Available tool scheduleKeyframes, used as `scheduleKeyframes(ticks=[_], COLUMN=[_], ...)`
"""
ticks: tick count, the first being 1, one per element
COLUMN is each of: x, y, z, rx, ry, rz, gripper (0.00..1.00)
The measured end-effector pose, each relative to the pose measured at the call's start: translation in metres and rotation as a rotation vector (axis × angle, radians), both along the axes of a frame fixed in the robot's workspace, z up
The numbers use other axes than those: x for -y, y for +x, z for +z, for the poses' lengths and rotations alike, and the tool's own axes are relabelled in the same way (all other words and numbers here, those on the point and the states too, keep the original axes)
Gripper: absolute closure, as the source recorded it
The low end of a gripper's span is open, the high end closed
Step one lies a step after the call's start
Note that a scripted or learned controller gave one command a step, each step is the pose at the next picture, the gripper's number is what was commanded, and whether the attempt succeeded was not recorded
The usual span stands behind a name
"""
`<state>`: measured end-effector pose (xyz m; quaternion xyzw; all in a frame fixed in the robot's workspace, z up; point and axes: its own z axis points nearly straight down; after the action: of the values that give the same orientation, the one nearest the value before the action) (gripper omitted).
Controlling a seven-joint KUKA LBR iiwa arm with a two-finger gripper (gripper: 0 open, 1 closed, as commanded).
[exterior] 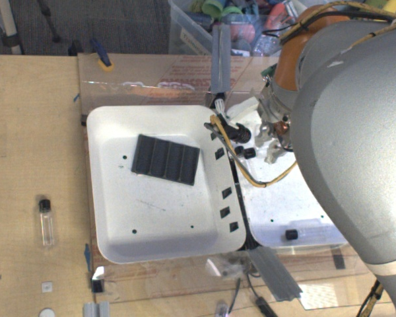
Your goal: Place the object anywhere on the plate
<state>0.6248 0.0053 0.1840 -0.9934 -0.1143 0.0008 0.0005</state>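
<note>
Looking down on the bench, I see the grey arm (356, 144) as the biggest thing here, bulking in from the right of the left bin (105, 177) and covering much of the right bin (284, 203) that sits against that bin's right wall. Its orange band (290, 65) shows above the wrist, up and right of the left bin's far right corner. The gripper (274, 140) hangs just right of the left bin's right wall, near its far end; I cannot tell whether it is released or clenched, and I see nothing held in it.

Inside the left bin, towards its far half and a little right of centre, lies the plate (166, 159): a dark, flat, ribbed rectangle, slightly askew.

Beyond the left bin's far edge stands a clear tub (185, 12) of coloured toys. A yellow cable (251, 177) loops just right of the left bin's right wall. Well to the left of the left bin a small clear vial (46, 222) lies on the wood.

The object (290, 234) is a small black stub, right of the left bin's near right corner, on the right bin's floor, close by the arm's edge and apart from the plate
</note>
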Motion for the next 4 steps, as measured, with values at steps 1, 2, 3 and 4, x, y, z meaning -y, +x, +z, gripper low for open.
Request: scheduleKeyframes(ticks=[1,2,3,4], x=[-0.042,-0.091,-0.149,-0.144], y=[-0.045,-0.047,-0.098,-0.03], z=[0.059,0.03,-0.018,-0.093], rx=[-0.002,0.0,-0.001,0.008], ry=[0.001,0.0,-0.001,0.011], rz=[0.279,0.087,0.03,0.221], gripper=[1.0,1.0,1.0,1.0])
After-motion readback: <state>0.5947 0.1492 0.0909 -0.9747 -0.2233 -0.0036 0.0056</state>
